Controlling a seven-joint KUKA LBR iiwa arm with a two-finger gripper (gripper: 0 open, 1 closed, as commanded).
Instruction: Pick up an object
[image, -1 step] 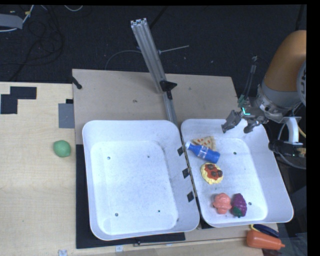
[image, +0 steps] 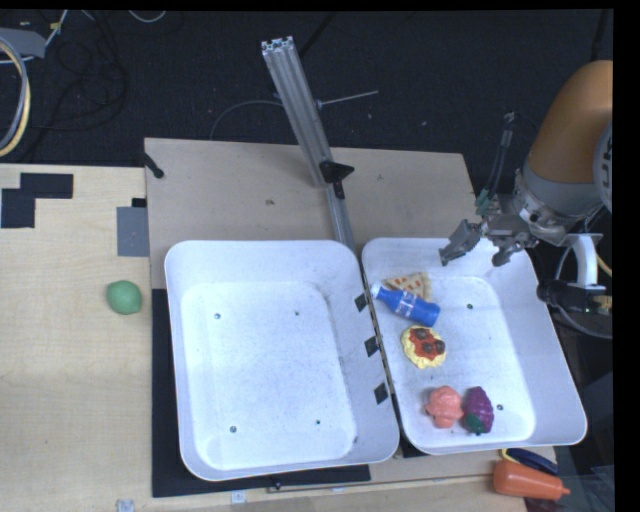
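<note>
Nearest me in the right bin (image: 560, 395) I see a purple toy (image: 479, 409) touching a pink one (image: 443, 405), awkward to separate. Beyond lies a yellow piece (image: 424, 346), then the blue bottle (image: 407, 303): light, rigid, slick, so I'd pinch across its body. Farthest, the gripper (image: 484, 241) hovers spread, grasping nothing.

Above the right bin (image: 540, 330), the arm (image: 575, 120) has a rounded orange band, grey wrist and dark metal gripper (image: 484, 246).
</note>
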